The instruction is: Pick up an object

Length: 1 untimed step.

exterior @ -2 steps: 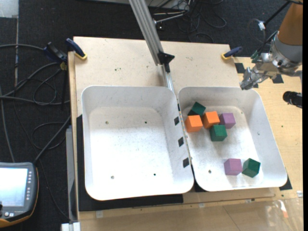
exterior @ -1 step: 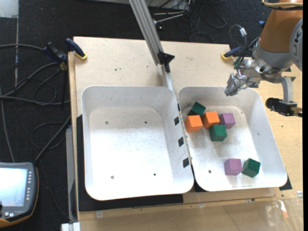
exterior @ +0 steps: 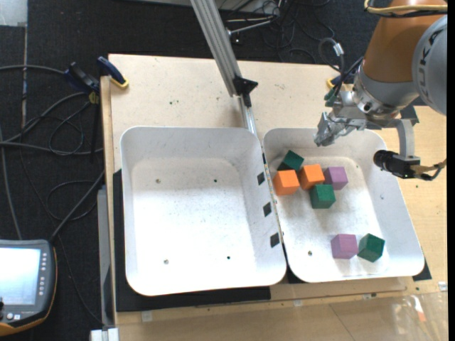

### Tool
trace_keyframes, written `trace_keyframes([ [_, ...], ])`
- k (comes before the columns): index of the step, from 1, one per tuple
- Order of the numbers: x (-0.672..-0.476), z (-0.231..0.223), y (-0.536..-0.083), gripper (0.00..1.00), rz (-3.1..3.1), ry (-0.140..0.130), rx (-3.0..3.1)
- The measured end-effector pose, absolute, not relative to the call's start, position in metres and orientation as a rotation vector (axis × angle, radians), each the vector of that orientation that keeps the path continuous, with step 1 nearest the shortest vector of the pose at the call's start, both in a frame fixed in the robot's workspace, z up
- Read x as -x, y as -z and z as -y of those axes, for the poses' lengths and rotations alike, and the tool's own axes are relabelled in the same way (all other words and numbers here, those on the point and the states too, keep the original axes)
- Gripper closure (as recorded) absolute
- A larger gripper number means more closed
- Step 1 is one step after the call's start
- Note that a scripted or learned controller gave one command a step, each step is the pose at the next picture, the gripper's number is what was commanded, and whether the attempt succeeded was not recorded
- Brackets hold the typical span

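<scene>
The worktop [exterior: 178, 91] is a pale board, its front edge cut off low in the frame and much of it covered by the two white bins. The left bin [exterior: 142, 190] is the larger-looking one, speckled with dark flecks that are too small to make out. The right bin [exterior: 398, 212] carries all the blocks, and its far rim is partly hidden behind the arm [exterior: 405, 41], whose grey and orange body runs out of the picture at the top right. A slanted metal post [exterior: 217, 38] crosses the worktop from the top of the frame and ends at the seam between the bins. The claw [exterior: 328, 135] hangs over the far edge of the right bin, above and apart from the blocks, touching none of them; its tips blur into a grey lump, so I cannot tell how wide it stands, and nothing shows between them. Near the bin's middle sits a tight cluster: a green block [exterior: 290, 161], two orange blocks [exterior: 286, 182] [exterior: 311, 175], a purple block [exterior: 335, 177] and another green block [exterior: 322, 195]. Toward the near corner, a second purple block [exterior: 344, 246] lies just beside a third green block [exterior: 371, 247].
</scene>
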State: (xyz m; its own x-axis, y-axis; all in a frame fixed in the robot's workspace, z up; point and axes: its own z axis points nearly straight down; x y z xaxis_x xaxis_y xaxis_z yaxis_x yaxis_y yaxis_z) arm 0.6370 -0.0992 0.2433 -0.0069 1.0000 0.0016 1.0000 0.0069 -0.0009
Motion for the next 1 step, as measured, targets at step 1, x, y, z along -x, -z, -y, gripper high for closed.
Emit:
trace_keyframes([
  [1, -0.6297, 0.0506, -0.2385, 1.00, 2.228, 0.000, 2.211],
])
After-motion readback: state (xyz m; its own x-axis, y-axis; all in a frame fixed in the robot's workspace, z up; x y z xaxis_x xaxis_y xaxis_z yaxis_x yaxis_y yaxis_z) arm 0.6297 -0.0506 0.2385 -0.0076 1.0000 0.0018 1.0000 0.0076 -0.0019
